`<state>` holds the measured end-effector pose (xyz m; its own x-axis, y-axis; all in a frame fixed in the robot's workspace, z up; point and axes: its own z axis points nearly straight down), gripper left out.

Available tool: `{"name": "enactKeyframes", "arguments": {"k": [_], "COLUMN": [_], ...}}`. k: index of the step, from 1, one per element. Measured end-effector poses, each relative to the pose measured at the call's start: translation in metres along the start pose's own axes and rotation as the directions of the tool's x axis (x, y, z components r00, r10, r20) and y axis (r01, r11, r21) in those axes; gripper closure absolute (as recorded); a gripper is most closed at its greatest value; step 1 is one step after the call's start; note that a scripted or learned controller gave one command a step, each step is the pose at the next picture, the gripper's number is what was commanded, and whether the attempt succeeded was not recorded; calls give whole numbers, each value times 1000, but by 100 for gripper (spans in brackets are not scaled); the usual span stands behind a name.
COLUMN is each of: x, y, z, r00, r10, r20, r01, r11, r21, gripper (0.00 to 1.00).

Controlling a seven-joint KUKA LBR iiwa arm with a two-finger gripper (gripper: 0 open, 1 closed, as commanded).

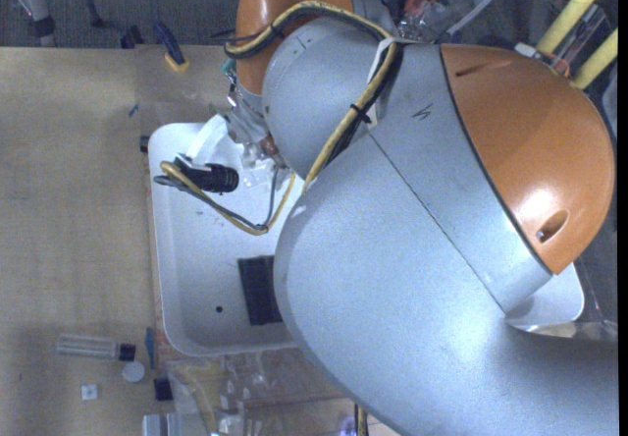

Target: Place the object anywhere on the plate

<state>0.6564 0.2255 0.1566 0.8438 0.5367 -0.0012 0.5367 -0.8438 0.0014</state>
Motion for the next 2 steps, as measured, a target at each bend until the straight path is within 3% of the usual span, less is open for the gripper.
{"name": "enactKeyframes", "arguments": {"k": [1,2], "x": [-2,9], "y": [-2,5], "z": [-21,71], "r00": [887,999], "r10": [-461,-38], "r20": [2,-2], "r01": [461,38], "r11": [887,999], "r21": [5,4], "gripper": [100,100]}}
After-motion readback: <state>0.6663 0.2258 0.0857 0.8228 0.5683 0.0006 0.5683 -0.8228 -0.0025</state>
